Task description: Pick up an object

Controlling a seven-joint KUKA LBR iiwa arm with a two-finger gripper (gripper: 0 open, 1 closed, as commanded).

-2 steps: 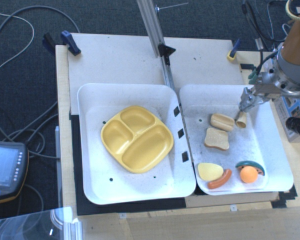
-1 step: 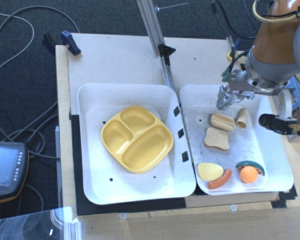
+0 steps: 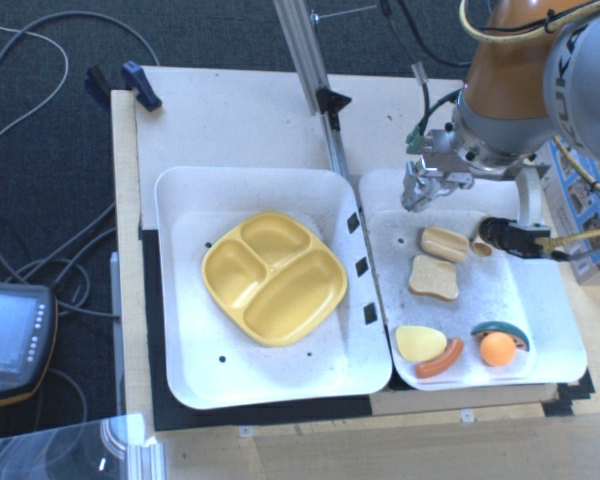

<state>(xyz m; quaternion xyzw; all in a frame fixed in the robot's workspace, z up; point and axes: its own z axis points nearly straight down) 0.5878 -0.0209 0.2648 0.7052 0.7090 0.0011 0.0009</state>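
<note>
This is looking like a robotics lab rather than any kitchen. A grey-and-orange industrial arm (image 3: 525,63) is reaching in from the right over a plain bench (image 3: 230,118) that is carrying two shallow white bins (image 3: 180,268). Loose cables (image 3: 40,118) are trailing across dark carpet on the left, a control pendant (image 3: 10,343) is lying near the left edge, and an aluminium rail (image 3: 300,38) is rising at the far side.

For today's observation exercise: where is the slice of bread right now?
The slice of bread lies in the right bin, just below the bread roll and above the yellow piece.
</note>
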